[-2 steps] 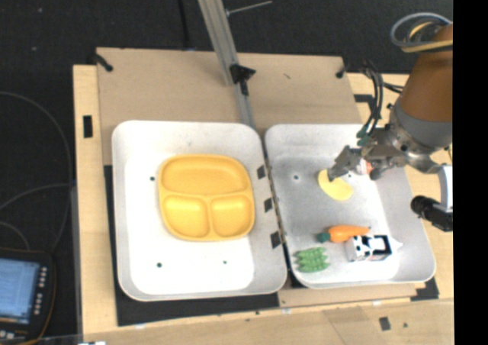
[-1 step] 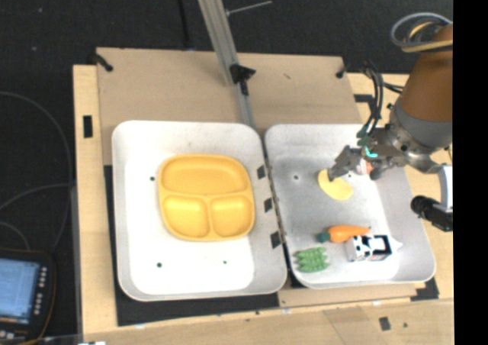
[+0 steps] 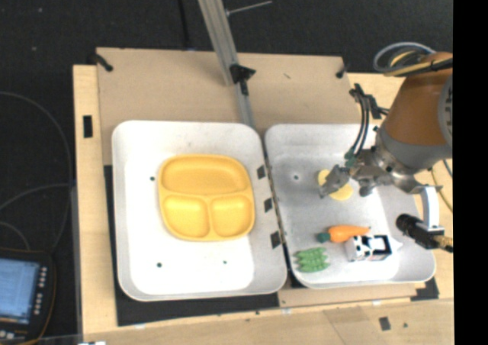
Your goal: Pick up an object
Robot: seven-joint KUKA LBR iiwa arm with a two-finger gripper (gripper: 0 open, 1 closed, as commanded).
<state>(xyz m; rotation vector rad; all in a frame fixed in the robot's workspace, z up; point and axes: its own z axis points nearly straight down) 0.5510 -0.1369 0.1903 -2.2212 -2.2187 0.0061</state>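
You see gripper [image 3: 347, 182] low over yellow piece [image 3: 336, 185] in right bin [image 3: 305, 145]; finger state: cannot tell. Nothing lifted; pick remains.

My grey arm with its orange band [image 3: 421, 111] reaches in from the right, two-finger gripper [image 3: 349, 182] lowered over the right bin.

Tan bench [image 3: 91, 183] on dark floor [image 3: 46, 15]; cables [image 3: 30, 145] left.

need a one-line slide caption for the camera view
KUKA arm's gripper over a yellow piece in the right bin, near carrot; yellow divided tray in the left bin.
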